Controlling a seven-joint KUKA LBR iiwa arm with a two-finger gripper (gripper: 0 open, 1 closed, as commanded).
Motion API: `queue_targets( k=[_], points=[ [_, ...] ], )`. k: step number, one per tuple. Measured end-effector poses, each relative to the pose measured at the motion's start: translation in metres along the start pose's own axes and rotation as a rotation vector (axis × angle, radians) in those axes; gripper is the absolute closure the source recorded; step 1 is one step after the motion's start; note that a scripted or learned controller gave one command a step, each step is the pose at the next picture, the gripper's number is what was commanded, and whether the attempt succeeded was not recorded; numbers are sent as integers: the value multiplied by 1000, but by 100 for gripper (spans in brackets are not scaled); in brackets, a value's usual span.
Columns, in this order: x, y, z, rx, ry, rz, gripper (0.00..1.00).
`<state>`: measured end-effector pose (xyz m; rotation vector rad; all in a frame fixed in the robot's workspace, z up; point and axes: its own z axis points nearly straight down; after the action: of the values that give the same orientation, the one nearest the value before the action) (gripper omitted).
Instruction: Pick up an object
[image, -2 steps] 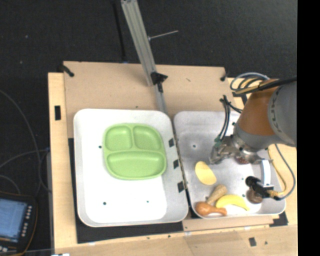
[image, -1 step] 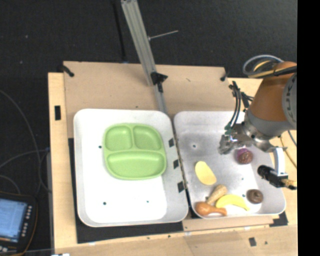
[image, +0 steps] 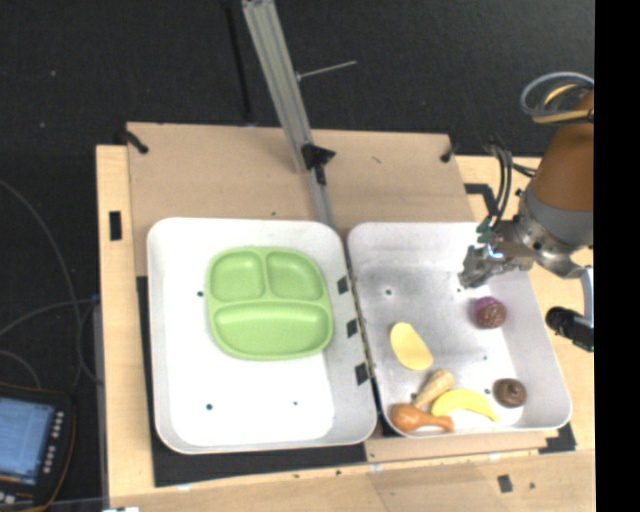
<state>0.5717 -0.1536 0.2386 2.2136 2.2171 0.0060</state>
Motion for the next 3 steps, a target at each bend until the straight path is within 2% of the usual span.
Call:
queue_targets(
  k=[1, 2, 3],
  points=[
    [-2, 2, -43, 2, 1, -2, 100],
    [46, 18, -31, 8, 3, -4, 100],
    [96, 20, -34, 8, 4, -5, 100]
  ],
)
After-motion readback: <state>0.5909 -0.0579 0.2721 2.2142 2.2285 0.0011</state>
